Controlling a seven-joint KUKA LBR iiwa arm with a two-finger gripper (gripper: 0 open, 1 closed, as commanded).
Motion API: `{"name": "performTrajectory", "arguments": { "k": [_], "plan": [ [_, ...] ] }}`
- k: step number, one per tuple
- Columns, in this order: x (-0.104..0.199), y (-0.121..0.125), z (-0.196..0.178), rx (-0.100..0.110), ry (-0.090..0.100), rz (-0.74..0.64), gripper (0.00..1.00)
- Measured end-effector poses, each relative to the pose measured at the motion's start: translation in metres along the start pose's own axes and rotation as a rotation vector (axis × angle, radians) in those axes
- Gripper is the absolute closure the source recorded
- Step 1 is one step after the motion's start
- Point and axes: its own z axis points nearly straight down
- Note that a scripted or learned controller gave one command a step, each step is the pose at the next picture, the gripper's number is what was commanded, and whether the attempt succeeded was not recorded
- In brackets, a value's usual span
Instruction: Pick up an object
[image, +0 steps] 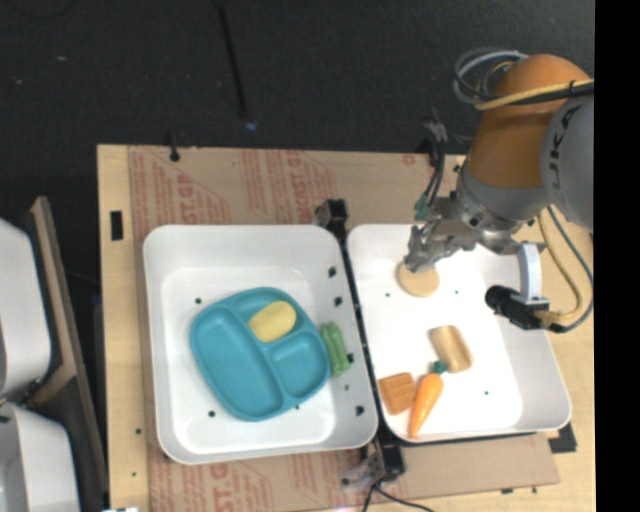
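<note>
Nearest me, the carrot (426, 401) lies untouched in the right bin (540, 400). I've got the fingers (424, 252) right over the tan disc (419, 280), touching it; whether they grip, I cannot tell. Nothing lifted yet.

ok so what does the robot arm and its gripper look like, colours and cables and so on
The arm has a rounded orange section joined to a grey body. Pale cables loop over its top, and a dark cable runs down its right side. The gripper is a small cluster of dark and grey metal, with thin wires beside it.
</note>
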Motion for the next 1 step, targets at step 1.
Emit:
{"name": "performTrajectory", "arguments": {
  "k": [1],
  "plan": [
    [0.0537, -0.0216, 0.0119, 0.002, 0.0, 0.0, 1.0]
  ]
}}
